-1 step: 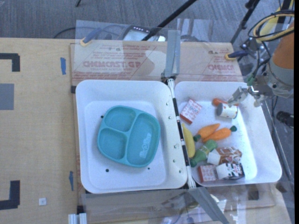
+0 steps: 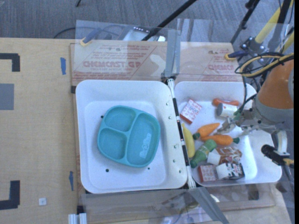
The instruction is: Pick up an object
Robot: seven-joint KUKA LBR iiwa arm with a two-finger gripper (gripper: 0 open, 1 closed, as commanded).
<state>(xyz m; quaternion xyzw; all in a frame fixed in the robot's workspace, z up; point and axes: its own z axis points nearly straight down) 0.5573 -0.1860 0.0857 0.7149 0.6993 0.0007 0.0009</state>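
Note:
The right bin (image 2: 268, 169) holds a jumble of toy food. A red and white carton (image 2: 190, 111) lies at its upper left, and a yellow banana (image 2: 188, 142) runs along its left wall. Two orange carrots (image 2: 208, 129) (image 2: 223, 140) lie in the middle. A green bottle (image 2: 202, 153) lies below them. A white can (image 2: 227, 109) rests near the bin's top. My gripper (image 2: 234, 123) hangs low over the bin's centre right, just above the lower carrot and beside the can. I see nothing clearly held in it.
The left bin (image 2: 88, 101) carries a teal divided plate (image 2: 129, 136). Printed packets (image 2: 228, 166) and a small red box (image 2: 206, 173) lie near the right bin's front wall. The grey and orange arm (image 2: 275, 94) covers that bin's right side. Cables and tripod legs stand behind.

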